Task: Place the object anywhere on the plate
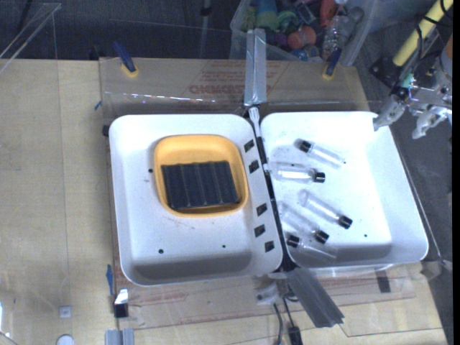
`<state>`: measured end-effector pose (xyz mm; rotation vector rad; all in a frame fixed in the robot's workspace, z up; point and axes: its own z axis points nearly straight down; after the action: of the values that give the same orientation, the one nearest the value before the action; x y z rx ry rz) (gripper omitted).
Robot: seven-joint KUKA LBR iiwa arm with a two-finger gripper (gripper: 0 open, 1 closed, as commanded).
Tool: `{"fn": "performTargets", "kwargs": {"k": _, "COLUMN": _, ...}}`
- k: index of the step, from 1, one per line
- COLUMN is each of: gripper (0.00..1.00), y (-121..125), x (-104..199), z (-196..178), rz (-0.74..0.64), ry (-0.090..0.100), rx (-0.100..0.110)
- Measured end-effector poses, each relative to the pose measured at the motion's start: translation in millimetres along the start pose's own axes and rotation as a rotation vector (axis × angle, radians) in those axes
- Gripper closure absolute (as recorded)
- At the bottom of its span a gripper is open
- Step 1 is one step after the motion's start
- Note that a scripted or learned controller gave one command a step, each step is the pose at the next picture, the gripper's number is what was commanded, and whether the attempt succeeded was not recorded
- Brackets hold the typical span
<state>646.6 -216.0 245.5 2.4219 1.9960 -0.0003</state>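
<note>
A pale wooden bench [50, 192] carries two shallow white bins side by side, the left bin [133, 192] and the right bin [381, 192], meeting along a raised seam marked with small black tabs. In the left bin sits a yellow-orange plate [165, 153] with rounded corners, and a dark ribbed rectangular insert [200, 184] lies flat in its middle. The right bin holds four clear tubes with black caps: one [320, 150] near the back, one [298, 173] just below it and close to the seam, one [325, 211] slanting across the middle, and one [305, 237] near the front edge by the seam; all four lie well apart from the plate. The gripper [411, 118] hangs above the far right corner of the right bin, its two light fingers spread apart with nothing between them. Behind the bins a sheet of clear plastic with red lettering [215, 85] is clamped down by blue clips, and beyond it stands a clear tub of colourful toys [302, 13]. A grey metal strip [316, 300] lies at the front of the bench
</note>
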Motion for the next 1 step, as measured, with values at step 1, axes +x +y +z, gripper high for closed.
{"fn": "performTargets", "kwargs": {"k": 1, "gripper": 0.0, "y": 3.6, "x": 0.8, "z": -58.5, "rz": -0.01, "ry": 0.0, "rx": 0.0}}
